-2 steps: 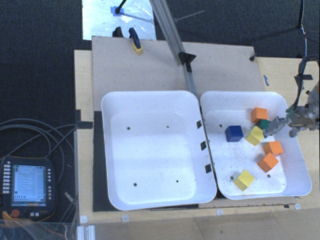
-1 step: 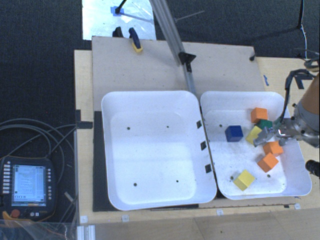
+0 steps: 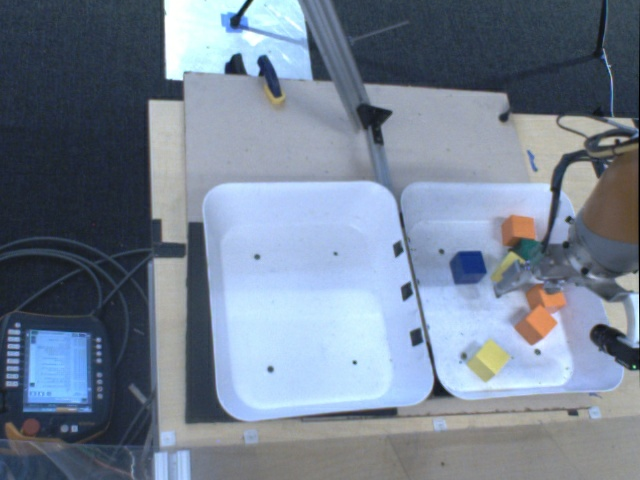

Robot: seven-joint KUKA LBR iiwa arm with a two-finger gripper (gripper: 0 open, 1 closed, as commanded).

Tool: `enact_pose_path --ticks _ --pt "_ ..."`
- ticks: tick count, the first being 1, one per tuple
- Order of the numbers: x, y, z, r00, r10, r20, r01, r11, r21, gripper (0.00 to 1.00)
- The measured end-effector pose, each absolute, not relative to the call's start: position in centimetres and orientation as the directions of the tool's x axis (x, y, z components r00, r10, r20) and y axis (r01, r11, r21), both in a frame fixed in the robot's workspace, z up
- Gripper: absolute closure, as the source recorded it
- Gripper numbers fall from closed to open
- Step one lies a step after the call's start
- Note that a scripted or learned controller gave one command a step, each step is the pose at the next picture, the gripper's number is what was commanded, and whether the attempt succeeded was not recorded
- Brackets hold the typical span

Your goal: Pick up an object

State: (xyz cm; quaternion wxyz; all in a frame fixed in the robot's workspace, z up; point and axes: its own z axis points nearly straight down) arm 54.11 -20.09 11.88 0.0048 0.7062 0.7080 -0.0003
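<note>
The right bin [image 3: 450, 373] holds several small blocks. A blue cube [image 3: 467, 266] lies left of centre, and an orange cube [image 3: 518, 230] sits near the far wall. A yellow cube [image 3: 489, 359] rests near the front wall, with another orange cube [image 3: 536, 324] to its right. My gripper [image 3: 520, 276] is low in the right half of this bin. It hangs over a tight cluster: a pale yellow block [image 3: 506, 265], a green block [image 3: 527, 250] and an orange block [image 3: 547, 297]. The gripper's body hides its tips.
The left bin [image 3: 230, 368] stands beside the right one. A slanted metal pole [image 3: 335, 43] crosses the back of the bench. A teach pendant [image 3: 55, 373] with cables lies on the floor at the left. The arm's orange band [image 3: 612, 213] looms over the right bin's right wall.
</note>
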Motion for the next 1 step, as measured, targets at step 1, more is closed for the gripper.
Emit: enact_pose_path --ticks 1 --pt "54.29 -20.07 13.29 -0.004 1.000 -0.007 1.000 0.004 0.013 1.00"
